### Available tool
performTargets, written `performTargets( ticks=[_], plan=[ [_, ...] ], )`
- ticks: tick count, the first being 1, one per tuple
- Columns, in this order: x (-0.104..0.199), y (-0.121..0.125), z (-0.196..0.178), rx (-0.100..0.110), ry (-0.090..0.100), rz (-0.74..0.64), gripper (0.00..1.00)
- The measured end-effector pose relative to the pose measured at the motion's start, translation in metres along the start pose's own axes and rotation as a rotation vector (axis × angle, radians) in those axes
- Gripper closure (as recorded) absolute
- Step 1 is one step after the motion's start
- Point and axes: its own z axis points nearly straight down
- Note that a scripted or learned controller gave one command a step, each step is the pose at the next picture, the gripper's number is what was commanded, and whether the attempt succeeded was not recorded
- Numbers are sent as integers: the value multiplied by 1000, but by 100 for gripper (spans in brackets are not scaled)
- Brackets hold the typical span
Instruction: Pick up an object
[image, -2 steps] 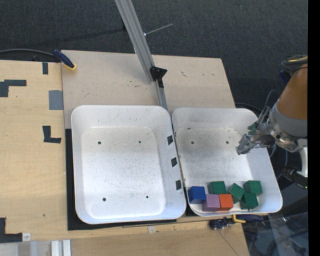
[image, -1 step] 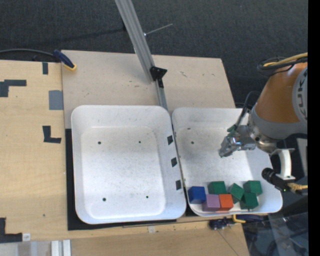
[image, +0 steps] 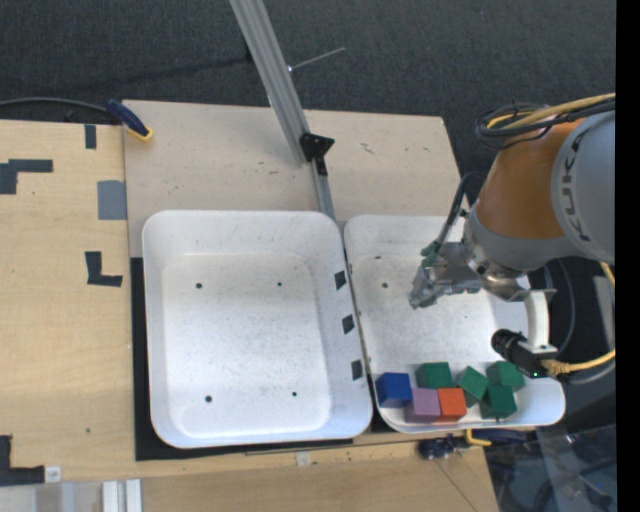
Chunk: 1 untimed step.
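Gripper (image: 428, 291) hangs over the right bin (image: 400, 250). Blocks (image: 450, 392) sit apart, near its front edge.

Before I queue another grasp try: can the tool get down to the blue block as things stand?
Probably yes. The blue block sits at the left end of the cluster, top uncovered, and the tool hovers in the same bin. The bin wall and the purple block crowd it.

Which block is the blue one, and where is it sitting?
The blue block sits at the left end of the cluster in the right bin, beside the purple block. It is the only blue one.
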Motion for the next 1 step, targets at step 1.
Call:
performTargets(
  ticks=[1],
  plan=[
    [63,4,-1,2,1,-2,100]
  ],
)
